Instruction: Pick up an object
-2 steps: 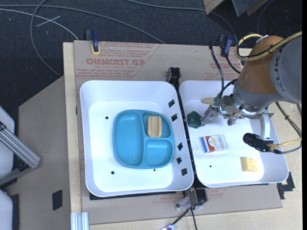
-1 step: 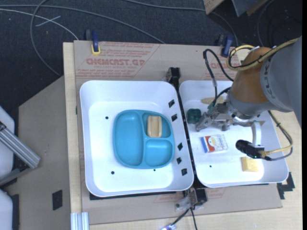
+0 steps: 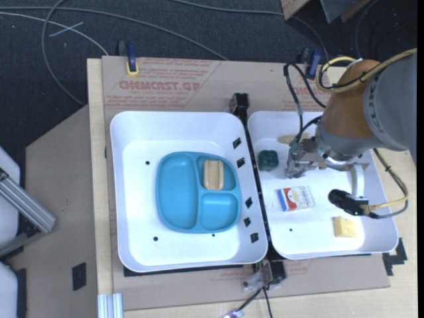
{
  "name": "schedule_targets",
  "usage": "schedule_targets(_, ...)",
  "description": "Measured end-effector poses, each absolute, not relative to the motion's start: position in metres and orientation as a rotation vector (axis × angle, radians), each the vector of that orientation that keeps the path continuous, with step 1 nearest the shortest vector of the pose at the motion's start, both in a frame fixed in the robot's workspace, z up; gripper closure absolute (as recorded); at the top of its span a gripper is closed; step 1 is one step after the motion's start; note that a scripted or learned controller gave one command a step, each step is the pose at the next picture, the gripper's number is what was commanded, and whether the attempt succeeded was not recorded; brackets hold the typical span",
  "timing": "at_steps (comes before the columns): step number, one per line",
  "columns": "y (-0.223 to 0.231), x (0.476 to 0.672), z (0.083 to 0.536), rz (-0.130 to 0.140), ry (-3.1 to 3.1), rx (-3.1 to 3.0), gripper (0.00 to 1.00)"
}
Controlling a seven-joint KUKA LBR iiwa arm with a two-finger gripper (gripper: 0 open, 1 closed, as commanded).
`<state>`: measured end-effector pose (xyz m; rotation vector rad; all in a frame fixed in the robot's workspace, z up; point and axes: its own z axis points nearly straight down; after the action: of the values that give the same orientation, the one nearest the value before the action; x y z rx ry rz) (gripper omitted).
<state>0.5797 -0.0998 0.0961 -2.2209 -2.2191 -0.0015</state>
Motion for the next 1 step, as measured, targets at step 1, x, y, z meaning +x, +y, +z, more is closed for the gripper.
schedule_targets(1, -0.0945, 0.5782, 0.1574, -0.003, -2.224, -2.222, 1.0)
